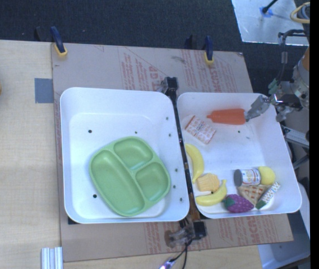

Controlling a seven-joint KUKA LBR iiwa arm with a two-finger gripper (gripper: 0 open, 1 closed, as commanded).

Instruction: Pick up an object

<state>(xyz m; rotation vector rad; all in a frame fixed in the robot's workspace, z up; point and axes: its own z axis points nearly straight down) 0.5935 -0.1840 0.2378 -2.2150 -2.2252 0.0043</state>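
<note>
Gripper [255,107] hanging over the right bin's [271,144] far side, its tip just beside the right end of an orange carrot-shaped toy [226,116].

The carrot is lying flat on the bin floor, and whether the gripper is parted or closed cannot be told. Two white shallow bins are sitting side by side on the counter [19,167]. The left bin [75,111] is holding one smooth green divided plate [129,175] with three compartments. The right bin is also holding two curved yellow bananas [195,160], one flat printed packet [199,130], one small can [249,177], one round lemon [267,175], one bumpy purple grape bunch [237,203] and one gridded waffle [251,194].
</note>
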